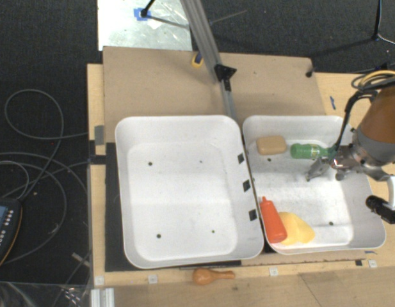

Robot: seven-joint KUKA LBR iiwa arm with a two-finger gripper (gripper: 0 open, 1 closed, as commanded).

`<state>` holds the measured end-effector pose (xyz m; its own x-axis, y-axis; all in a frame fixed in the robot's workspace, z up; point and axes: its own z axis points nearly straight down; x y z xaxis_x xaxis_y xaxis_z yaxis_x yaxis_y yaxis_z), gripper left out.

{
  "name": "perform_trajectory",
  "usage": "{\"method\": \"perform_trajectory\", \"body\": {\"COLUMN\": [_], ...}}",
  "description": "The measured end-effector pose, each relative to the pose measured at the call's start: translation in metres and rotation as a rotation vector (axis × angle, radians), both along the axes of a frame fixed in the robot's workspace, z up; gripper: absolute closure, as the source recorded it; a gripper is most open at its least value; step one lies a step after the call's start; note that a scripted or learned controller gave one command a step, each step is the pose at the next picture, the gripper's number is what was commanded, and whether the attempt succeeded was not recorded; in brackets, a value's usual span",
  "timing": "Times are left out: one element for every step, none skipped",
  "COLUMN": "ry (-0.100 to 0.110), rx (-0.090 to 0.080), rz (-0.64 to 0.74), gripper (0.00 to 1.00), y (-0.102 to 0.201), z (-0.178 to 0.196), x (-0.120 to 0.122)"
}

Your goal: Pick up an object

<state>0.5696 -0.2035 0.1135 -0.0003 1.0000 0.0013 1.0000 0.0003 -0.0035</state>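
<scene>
You are watching the two-finger gripper (322,167), fingers spread and gripping nothing, hovering just beside the small green plastic bottle (310,151) lying in the right white bin (370,238).

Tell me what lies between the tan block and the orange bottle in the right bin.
Camera view: only bare white bin floor lies between the tan block and the orange bottle.

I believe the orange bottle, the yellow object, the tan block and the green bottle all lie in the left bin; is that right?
Not quite: the camera view shows them in the right bin, not the left. The orange bottle, yellow object, tan block and green bottle all lie there.
</scene>
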Motion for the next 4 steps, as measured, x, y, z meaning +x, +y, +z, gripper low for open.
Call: {"method": "perform_trajectory", "body": {"ry": [-0.003, -0.007, -0.011, -0.011], "rx": [-0.001, -0.002, -0.004, -0.004], "rz": [0.000, 0.000, -0.001, 0.004], "gripper": [0.00, 1.00, 1.00, 1.00], "y": [0.000, 0.000, -0.008, -0.009], "z": [-0.024, -0.011, 0.047, 0.099], "x": [0.001, 0.002, -0.003, -0.001]}}
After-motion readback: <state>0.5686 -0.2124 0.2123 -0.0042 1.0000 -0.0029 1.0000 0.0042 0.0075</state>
